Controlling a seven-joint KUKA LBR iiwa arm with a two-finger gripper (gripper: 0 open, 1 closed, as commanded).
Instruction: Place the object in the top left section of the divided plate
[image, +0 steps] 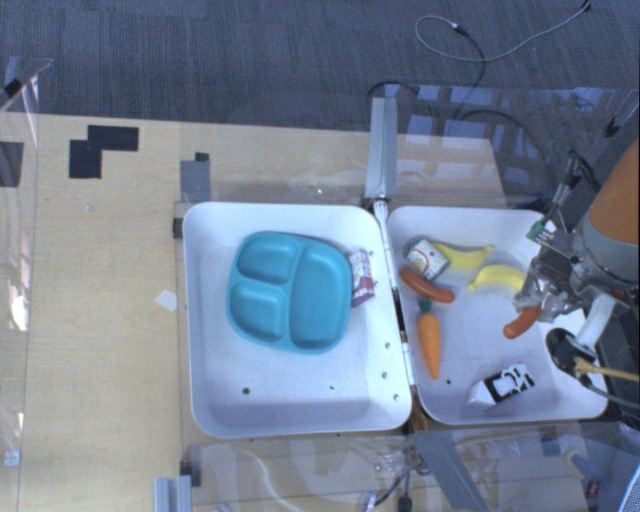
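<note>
A blue divided plate (290, 290) with three sections lies in the left bin (215, 390). My gripper (538, 303) hangs over the right side of the right bin (455, 405). A small red sausage (520, 323) lies tilted right at its tip, touching or just under it. I cannot tell whether the sausage is held. The sausage's upper end is hidden by the gripper.
The right bin also holds a small can (428, 257), two yellow banana pieces (483, 268), a second red sausage (426, 285), an orange carrot (429, 342) and a black-and-white carton (508, 385). A small purple-and-white packet (361, 276) lies against the plate's right edge.
</note>
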